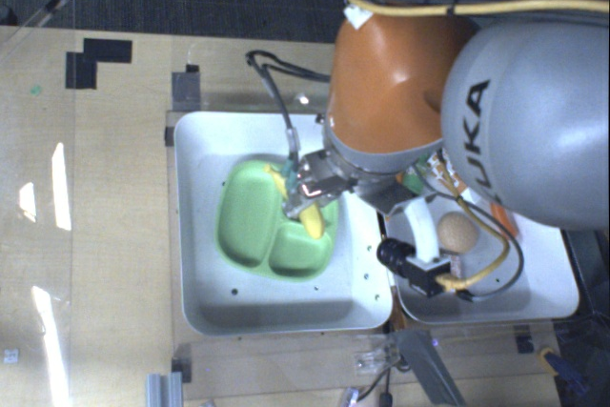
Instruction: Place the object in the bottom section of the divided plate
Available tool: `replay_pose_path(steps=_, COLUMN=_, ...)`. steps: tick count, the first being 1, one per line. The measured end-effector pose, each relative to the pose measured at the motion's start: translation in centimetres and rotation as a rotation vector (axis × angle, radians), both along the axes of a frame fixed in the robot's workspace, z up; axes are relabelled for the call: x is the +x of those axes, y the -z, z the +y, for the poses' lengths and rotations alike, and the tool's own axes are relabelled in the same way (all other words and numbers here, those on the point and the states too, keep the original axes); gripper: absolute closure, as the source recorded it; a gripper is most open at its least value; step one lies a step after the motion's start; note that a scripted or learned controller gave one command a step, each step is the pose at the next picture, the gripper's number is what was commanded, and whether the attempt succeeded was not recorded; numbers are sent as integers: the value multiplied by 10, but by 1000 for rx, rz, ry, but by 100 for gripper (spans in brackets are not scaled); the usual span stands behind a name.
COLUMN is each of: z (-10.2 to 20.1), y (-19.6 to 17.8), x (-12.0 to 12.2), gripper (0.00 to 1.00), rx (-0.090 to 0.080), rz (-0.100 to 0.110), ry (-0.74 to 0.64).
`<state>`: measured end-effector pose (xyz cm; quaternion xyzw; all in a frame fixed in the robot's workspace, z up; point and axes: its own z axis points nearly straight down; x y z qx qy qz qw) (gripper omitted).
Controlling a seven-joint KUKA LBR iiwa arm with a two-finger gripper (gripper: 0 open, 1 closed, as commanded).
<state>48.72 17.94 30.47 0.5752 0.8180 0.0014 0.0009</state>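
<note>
You see the green divided plate (255, 222) in the left bin (200, 300). Above its right edge the gripper (307, 197) clenches a yellow object (312, 221), over the plate's right section. Farther right, an egg (457, 233) rests in the right bin (553, 295).

Off-task things on the bench

A tan egg-like ball (457, 233) lies in the right bin (534, 300); black tape marks (93, 58) sit far left.

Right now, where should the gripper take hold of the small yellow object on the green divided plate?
Across the yellow object's narrow width, coming straight down from above. It lies low at the green divided plate's right edge, under the gripper, so its shape stays unclear.
</note>
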Motion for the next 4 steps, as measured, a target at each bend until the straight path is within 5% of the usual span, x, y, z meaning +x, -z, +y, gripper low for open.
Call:
replay_pose_path(steps=1, z=-71, y=11, x=1, gripper=100, rx=-1, rz=-1, ry=-89)
replay_pose_path(steps=2, z=-104, y=18, x=1, gripper=100, rx=0, rz=-3, ry=-39)
replay_pose_path(steps=3, z=-105, y=53, x=82, gripper=100, rx=-1, rz=-3, ry=-128)
replay_pose_path(steps=4, z=-31, y=30, x=55, gripper=100, rx=1, rz=-2, ry=106)
